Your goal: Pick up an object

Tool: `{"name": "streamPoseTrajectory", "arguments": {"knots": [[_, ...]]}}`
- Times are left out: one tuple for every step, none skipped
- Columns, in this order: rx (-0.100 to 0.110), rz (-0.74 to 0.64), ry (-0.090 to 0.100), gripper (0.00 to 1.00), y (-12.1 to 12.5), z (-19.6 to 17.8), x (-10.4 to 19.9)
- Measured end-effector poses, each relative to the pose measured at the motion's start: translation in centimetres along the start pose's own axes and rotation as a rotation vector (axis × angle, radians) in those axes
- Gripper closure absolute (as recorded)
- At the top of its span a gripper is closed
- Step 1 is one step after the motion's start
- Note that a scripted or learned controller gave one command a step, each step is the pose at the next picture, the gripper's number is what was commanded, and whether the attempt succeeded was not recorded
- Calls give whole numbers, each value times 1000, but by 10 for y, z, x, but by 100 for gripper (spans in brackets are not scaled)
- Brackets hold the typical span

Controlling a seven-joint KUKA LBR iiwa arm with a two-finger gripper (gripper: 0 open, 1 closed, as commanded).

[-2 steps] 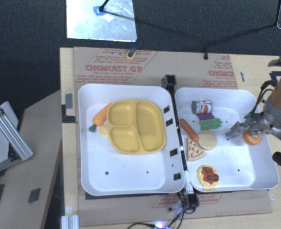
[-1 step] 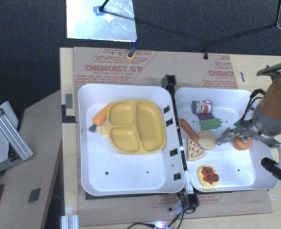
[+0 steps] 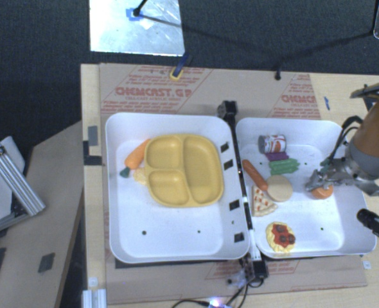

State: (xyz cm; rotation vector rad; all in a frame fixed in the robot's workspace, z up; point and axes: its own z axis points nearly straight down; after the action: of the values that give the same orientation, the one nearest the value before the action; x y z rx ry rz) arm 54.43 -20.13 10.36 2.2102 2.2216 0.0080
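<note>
Spaghetti plate [image 3: 281,236] sits below the gripper [image 3: 320,181], whose grip I cannot tell; the orange piece [image 3: 322,192] beneath might slip aside.

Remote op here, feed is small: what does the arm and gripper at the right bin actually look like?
The arm comes in from the right edge as a rounded body, orange-brown on top with a grey band beneath. Dark cables loop off its left side. The gripper is small grey metal with dark parts, set over an orange object in the right bin. A black piece juts out below.
</note>
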Motion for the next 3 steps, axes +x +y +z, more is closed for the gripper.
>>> {"name": "streamPoseTrajectory", "arguments": {"knots": [[3, 0, 0, 100, 4, -52, 10], [3, 0, 0, 100, 3, -97, 6], [5, 0, 1, 100, 4, -123, 6]]}}
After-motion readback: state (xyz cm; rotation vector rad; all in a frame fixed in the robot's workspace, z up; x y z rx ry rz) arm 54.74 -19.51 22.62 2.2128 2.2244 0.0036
